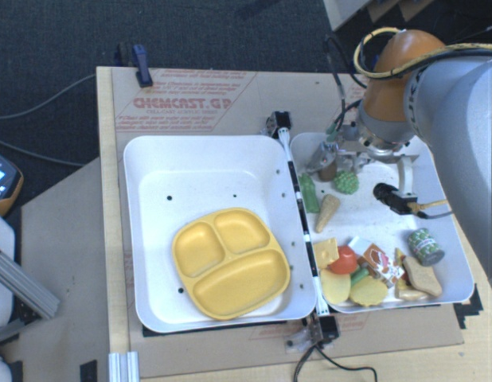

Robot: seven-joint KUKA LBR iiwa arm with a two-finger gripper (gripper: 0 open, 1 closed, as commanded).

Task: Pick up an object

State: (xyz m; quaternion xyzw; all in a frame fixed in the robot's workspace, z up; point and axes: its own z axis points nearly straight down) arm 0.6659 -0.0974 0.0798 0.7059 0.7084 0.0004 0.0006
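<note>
Camera view: gripper (339,163) low in right bin (457,289), far end; finger spread cannot be told. Green knobbly toy (346,183) lying just below gripper, touching or nearly so. Round, bumpy, broccoli-like.

Grey arm (461,94) from the right, wrist bent down, end effector (339,159) low.

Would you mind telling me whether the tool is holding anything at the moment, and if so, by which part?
That cannot be told. The tool is low in the right bin, right beside a green bumpy item, but no grip is visible from this slanted view.
</note>
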